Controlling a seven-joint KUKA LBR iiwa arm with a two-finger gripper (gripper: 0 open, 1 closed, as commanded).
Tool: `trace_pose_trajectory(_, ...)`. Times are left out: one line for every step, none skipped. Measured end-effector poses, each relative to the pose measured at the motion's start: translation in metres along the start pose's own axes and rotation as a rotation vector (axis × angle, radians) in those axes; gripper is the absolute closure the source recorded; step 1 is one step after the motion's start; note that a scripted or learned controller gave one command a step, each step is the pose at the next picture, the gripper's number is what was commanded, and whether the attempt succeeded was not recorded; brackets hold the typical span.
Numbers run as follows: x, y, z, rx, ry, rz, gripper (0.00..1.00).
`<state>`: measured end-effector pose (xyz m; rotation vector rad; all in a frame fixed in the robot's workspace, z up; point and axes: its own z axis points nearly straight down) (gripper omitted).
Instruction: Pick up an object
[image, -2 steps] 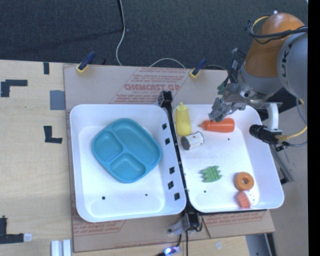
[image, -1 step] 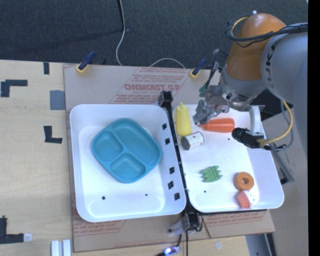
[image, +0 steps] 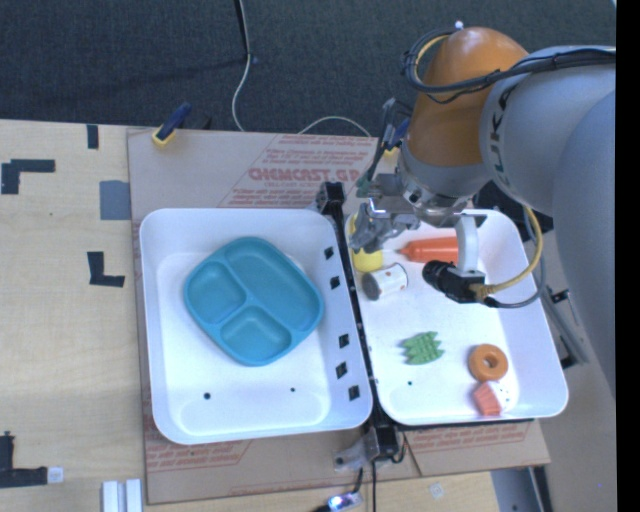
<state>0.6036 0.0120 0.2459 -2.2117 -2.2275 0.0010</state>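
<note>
Gripper (image: 372, 232) lowered over right bin (image: 535, 340) near its left wall; open or closed: cannot tell. Yellow object (image: 368, 260) directly beneath, white cylinder (image: 389, 279) just below-right, orange carrot (image: 432, 246) right. Blue tray (image: 254, 299) well left.

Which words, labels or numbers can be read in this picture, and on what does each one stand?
"CHEMCAST" in red print on the brown cardboard sheet under the two bins; the letters after it are cut off by the arm.
More red print beside and below that word on the same sheet: too small and blurred to read.
Grey letters on the arm's casing: only partly in view, not readable.
</note>
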Motion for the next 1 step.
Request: trace_pose_trajectory(0.06, -0.0124, 0.0057, 0.001, 0.0, 0.0, 1.0)
